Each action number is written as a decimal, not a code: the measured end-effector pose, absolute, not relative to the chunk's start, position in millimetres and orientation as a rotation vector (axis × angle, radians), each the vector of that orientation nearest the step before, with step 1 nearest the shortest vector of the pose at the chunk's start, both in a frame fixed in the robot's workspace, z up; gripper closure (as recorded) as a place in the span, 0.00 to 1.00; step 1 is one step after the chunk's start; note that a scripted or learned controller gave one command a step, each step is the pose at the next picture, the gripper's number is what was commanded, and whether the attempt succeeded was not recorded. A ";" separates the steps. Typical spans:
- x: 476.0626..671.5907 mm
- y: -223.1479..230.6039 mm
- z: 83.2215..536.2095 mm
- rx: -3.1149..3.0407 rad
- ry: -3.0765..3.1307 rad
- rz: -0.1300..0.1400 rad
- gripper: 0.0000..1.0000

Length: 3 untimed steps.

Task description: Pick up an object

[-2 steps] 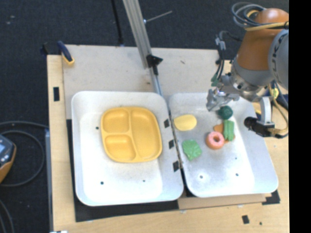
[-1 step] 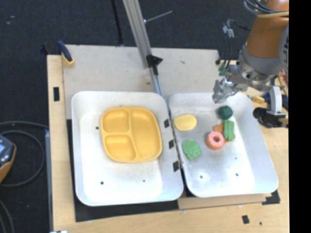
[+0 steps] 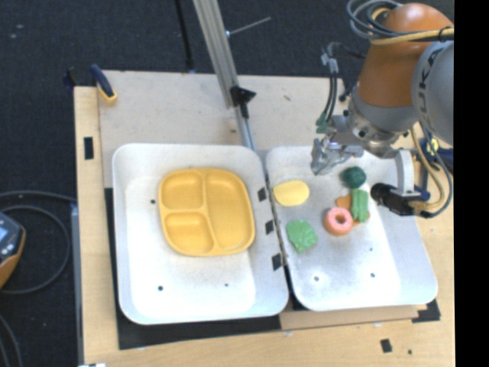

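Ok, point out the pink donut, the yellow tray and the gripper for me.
pink donut (image 3: 338,221), camera view, on its ring.
yellow tray (image 3: 206,210), camera view, on its central divider.
gripper (image 3: 324,161), camera view, midway between its fingertips.

A yellow tray (image 3: 206,210) is seen in the left bin (image 3: 137,281). In the right bin (image 3: 397,281), a donut (image 3: 338,221), lemon (image 3: 291,193) and green toys are scattered below the gripper (image 3: 327,157), poised above the bin's upper edge.

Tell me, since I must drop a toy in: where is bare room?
Right bin: bare front half, below the green block and pink ring. Left bin: bare strip around the yellow tray. Crowded under the end effector.
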<state>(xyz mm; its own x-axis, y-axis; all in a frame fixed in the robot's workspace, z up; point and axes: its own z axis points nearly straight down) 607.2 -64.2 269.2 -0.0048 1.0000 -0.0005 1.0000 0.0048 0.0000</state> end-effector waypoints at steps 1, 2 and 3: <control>597.8 -14.5 273.3 2.214 2.229 0.002 1.00; 579.6 34.9 256.1 2.215 2.230 0.000 1.00; 573.3 83.8 259.2 2.213 2.230 0.003 1.00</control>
